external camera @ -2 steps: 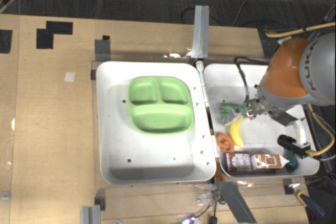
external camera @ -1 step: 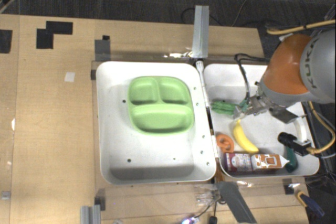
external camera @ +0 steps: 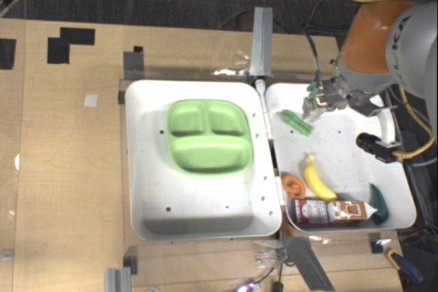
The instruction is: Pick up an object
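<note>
My gripper (external camera: pixel 317 102) hangs over the far left part of the right bin (external camera: pixel 342 137), reaching in from the right. Just below and to its left a small light green piece (external camera: pixel 295 122) lies flat on the bin floor, apart from the gripper. Nearer the front a yellow banana (external camera: pixel 319 179) lies beside an orange ring-like item (external camera: pixel 293 184). A dark bottle with a brown and white label (external camera: pixel 332 210) lies on its side along the front wall. A dark green item (external camera: pixel 378 204) rests in the front right corner.
The left bin (external camera: pixel 147 167) holds a light green divided plate (external camera: pixel 208 135) in its far middle. A grey metal post (external camera: pixel 261 44) stands behind the ridge between the two bins. Black marks lie on the wooden bench at the far left.
</note>
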Tool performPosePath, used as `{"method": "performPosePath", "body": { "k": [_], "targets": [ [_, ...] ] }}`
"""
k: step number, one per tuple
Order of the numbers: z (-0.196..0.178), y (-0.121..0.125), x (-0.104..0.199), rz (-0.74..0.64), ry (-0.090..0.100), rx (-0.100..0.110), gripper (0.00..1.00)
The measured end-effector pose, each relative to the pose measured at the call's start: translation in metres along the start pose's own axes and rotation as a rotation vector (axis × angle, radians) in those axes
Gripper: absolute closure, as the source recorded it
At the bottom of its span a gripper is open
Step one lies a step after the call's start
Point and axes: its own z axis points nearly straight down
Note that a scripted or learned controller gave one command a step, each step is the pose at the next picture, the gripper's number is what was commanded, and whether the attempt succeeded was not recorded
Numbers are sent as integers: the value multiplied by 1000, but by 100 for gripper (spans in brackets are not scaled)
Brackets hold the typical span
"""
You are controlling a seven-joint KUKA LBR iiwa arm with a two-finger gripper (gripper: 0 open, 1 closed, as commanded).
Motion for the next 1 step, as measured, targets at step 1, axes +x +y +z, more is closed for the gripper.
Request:
{"method": "performPosePath", "body": {
  "k": [1],
  "targets": [
    [0, 0, 0, -1, 0, 1, 0]
  ]
}}
